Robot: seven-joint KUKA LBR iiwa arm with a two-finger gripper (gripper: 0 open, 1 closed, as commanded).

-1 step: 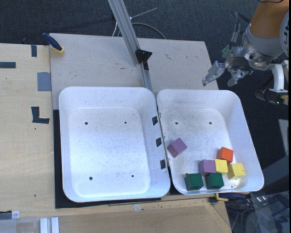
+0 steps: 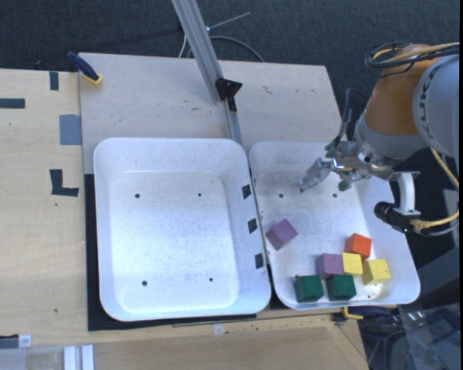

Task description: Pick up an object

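Set high above the bench (image 2: pixel 177 91), fixed, looking down at a slant. Far enough back to take in both white bins whole: left bin (image 2: pixel 108 206), right bin (image 2: pixel 405 284), side by side at mid-frame. Also takes in dark floor beyond the bench's far edge, along the top. Arm (image 2: pixel 417 106) entering from the right side. Just 1 view here

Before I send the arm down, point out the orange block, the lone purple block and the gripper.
orange block (image 2: pixel 360 244): camera view, its top face.
lone purple block (image 2: pixel 281 233): camera view, middle of its top.
gripper (image 2: pixel 305 183): camera view, at its fingertips.
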